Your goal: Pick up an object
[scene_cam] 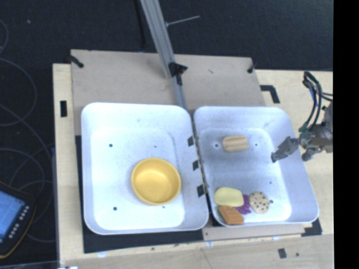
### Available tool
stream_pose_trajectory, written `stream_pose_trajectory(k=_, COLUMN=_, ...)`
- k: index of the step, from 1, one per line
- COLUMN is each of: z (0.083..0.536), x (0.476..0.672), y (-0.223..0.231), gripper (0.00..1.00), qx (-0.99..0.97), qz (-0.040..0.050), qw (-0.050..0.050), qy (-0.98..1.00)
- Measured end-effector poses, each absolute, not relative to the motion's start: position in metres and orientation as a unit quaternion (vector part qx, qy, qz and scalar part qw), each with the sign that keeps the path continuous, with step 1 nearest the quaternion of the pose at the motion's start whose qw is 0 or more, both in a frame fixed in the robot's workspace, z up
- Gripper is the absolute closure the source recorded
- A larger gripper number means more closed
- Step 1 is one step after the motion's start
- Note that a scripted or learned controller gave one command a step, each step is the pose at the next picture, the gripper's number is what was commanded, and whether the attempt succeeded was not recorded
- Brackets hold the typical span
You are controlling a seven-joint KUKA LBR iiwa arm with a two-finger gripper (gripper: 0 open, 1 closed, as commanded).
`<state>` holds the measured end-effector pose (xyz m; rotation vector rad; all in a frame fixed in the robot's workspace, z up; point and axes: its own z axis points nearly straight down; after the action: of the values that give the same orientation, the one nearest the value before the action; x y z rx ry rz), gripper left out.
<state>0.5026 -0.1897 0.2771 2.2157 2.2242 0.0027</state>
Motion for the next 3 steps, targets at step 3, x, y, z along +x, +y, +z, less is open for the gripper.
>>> stream_pose_trajectory(k=3, z=0.184, x=0.505, y=-0.184, gripper=0.00, qx=0.708, qz=-0.0015, qw=-0.001, qy=0.706)
